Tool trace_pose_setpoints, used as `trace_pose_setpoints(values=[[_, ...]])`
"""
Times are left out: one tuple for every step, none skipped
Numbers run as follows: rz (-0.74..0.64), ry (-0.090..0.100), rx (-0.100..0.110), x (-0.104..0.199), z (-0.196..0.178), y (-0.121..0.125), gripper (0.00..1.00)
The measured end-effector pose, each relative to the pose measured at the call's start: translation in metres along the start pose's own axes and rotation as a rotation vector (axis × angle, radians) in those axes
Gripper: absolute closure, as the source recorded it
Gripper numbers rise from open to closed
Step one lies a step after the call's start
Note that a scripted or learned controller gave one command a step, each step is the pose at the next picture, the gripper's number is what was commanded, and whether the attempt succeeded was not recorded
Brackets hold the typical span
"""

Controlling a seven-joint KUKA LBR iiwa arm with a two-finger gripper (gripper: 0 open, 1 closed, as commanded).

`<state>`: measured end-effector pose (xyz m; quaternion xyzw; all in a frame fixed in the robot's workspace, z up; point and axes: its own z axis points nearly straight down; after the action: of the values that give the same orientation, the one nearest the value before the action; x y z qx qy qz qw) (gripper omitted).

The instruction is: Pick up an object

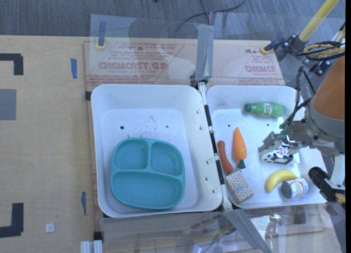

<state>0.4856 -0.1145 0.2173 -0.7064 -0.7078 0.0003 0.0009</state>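
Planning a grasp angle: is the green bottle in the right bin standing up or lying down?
Lying down. The green bottle rests on its side across the right bin, its white cap pointing toward the left bin.

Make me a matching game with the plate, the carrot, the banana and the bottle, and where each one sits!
Things:
1. plate
2. carrot
3. banana
4. bottle

Places:
A. near the far edge of the right bin
B. alone in the left bin
C. next to the small can
D. beside the sausage

Pairs: 1-B, 2-D, 3-C, 4-A
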Motion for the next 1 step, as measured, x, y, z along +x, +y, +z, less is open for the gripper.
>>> trace_pose_setpoints(values=[[-0.001, -0.001, -0.003, 0.0233, 0.0518, 0.0609, 0.00]])
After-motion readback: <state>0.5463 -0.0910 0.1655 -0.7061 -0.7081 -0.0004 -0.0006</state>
